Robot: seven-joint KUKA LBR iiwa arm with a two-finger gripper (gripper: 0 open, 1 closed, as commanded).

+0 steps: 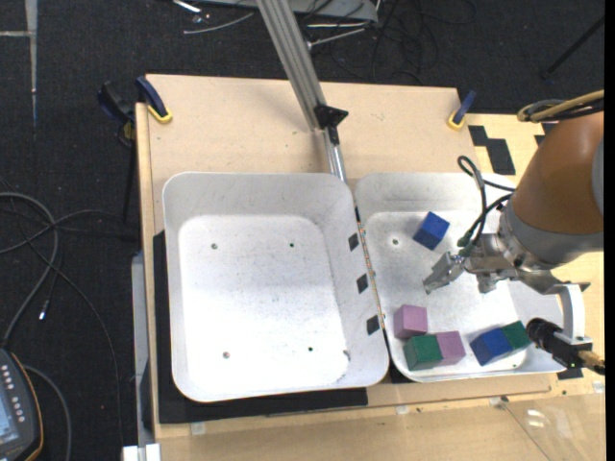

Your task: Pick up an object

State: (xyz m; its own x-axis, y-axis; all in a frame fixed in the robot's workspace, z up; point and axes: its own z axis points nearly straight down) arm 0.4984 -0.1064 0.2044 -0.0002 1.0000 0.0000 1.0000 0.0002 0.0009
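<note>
In the right bin (384,200), a blue cube (432,230) lies toward the back. Along the bin's front edge sit a pale purple block (411,319), a dark green block (421,352), a magenta block (450,347), a blue block (491,345) and a green block (516,333). My gripper (439,276) hangs low over the middle of the right bin, between the blue cube and the front row. It points down and to the left. I see nothing held in it.
The left bin (192,200) stands beside the right one, sharing a dark divider strip (361,281). A slanted metal pole (298,56) crosses the bench's back. Clamps (154,104) sit at the back corners. The arm's bulky orange band (569,185) overhangs the right bin's right side.
</note>
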